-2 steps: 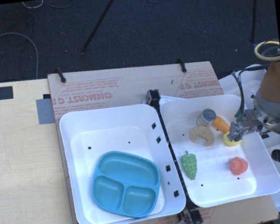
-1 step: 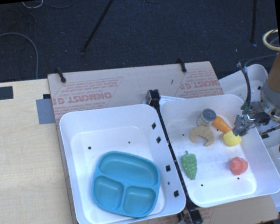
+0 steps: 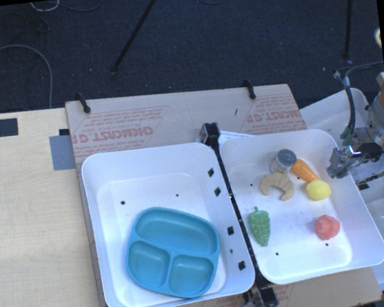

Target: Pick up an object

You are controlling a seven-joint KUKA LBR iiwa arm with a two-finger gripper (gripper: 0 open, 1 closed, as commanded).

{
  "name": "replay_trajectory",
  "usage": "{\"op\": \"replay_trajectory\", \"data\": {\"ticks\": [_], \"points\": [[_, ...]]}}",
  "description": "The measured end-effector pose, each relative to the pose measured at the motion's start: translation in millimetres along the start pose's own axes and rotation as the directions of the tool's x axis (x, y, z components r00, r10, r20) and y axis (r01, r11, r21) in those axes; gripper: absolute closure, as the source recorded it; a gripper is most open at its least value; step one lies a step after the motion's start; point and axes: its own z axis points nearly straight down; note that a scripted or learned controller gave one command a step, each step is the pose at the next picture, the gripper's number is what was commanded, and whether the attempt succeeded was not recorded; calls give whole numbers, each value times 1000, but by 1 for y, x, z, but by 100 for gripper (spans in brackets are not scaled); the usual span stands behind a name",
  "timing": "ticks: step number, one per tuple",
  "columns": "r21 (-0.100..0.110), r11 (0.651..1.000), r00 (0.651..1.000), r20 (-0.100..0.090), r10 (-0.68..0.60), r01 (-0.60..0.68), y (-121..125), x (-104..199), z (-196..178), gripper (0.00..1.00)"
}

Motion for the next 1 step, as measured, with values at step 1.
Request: {"op": "replay_trajectory", "data": {"ticks": [1], "points": [[4,1000,1000,-3,-2,2,-2,49,-4,100]]}}
